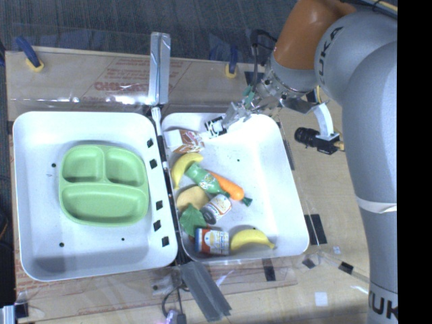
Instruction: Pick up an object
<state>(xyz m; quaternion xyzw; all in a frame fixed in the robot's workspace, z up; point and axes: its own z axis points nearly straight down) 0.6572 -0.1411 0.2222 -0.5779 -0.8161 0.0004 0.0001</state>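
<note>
1 claw [217, 125] hangs over the right bin's [287, 181] far rim.

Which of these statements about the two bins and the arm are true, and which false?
1. The green plastic divided tray lies in the left white bin. True.
2. The orange carrot lies in the left bin. False: it lies in the right white bin.
3. The tool hangs over the right bin's far edge. True.
4. One yellow banana lies in the right bin. False: at least two, one far, one near.
</note>
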